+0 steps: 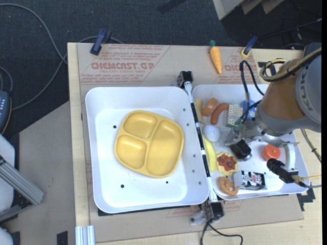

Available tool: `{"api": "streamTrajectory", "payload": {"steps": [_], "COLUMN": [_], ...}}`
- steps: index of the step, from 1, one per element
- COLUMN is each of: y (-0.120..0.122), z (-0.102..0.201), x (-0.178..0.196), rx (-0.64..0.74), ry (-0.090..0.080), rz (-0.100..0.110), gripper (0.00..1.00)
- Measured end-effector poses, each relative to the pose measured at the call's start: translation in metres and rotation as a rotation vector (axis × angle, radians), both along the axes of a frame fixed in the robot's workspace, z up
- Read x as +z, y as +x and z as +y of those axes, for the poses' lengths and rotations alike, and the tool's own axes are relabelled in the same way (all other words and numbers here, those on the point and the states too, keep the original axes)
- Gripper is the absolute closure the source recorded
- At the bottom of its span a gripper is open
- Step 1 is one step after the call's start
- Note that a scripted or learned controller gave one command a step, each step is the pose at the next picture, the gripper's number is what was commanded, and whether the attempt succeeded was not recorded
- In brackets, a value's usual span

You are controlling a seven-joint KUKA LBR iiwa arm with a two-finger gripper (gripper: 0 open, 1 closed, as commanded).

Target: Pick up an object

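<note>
Down low over the right bin (pixel 301 182), the claw (pixel 240 149) — released or clenched, impossible to tell from up here. Nearest candidate: the pizza slice toy (pixel 227 163), just beside the claw at about seven o'clock. White egg (pixel 211 133) off at ten o'clock, sausage (pixel 219 112) farther at eleven, long axis running one to seven. Probably a short dip toward seven o'clock needed.

Toys crowd the right bin (pixel 296 187); around the yellow plate (pixel 149 143) lies open floor.
</note>
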State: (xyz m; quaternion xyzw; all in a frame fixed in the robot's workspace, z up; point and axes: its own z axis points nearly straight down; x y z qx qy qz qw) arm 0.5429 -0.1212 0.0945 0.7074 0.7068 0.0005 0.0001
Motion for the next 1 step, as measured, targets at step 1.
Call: {"api": "streamTrajectory", "payload": {"steps": [1], "y": [0.0562], "z": [0.0693], "x": [0.0908], "rx": [0.003], "ry": [0.0], "rz": [-0.001], "gripper": [1.0]}}
